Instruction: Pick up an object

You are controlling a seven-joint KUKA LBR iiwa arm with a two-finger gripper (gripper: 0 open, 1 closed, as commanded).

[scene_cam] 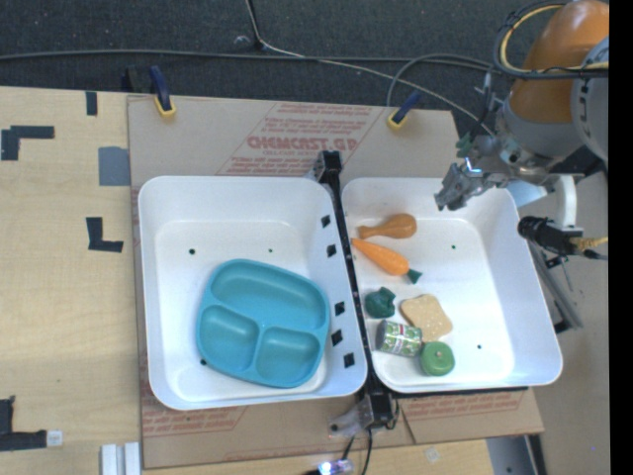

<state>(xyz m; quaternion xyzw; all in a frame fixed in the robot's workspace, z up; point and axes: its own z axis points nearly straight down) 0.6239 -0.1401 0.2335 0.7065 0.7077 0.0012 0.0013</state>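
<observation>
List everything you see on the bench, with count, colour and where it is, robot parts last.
bins: two, white, side by side on the bench
tray: one, blue, divided, left bin
chicken leg: one, tan, right bin, far part
carrot: one, orange, right bin, near the divider
bread slice: one, tan, right bin
can: one, green label, right bin
clamps: two, blue and yellow, board's far edge
gripper: one, grey, over right bin's far rim

Drumstick (pixel 389 229), carrot (pixel 382 257), green lump (pixel 380 303), toast (pixel 426 316), small jar (pixel 399 339), green ball (pixel 436 359), clustered in right bin (pixel 514 295).
</observation>
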